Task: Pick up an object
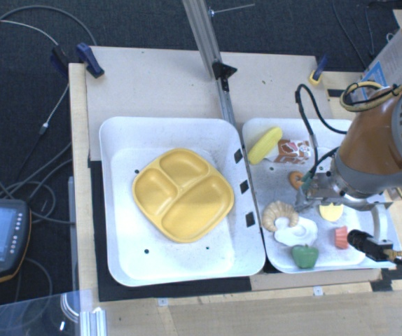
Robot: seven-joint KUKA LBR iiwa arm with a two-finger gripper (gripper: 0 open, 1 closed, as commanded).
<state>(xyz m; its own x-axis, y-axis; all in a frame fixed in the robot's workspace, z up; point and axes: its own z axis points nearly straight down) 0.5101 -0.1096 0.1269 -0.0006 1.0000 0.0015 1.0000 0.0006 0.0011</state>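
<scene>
The right bin point(274, 261) holds several toy foods: a yellow banana-like piece point(265, 145), a brown and white packet point(293, 150), an orange ring point(297, 180), a tan croissant point(279, 215), a white fried egg point(296, 232), a green pepper point(304, 256), a red piece point(340, 238) and a pale yellow slice point(331, 212). My gripper point(312, 193) reaches down into this bin from the right, just right of the orange ring and above the croissant. Its fingertips are hard to make out against the arm.
The left bin point(117, 187) carries a yellow divided plate point(183, 194). A metal rail point(204, 26) runs from the top down between the bins. Blue clamps point(89, 59) hold the bench corners, and cables hang beside the arm.
</scene>
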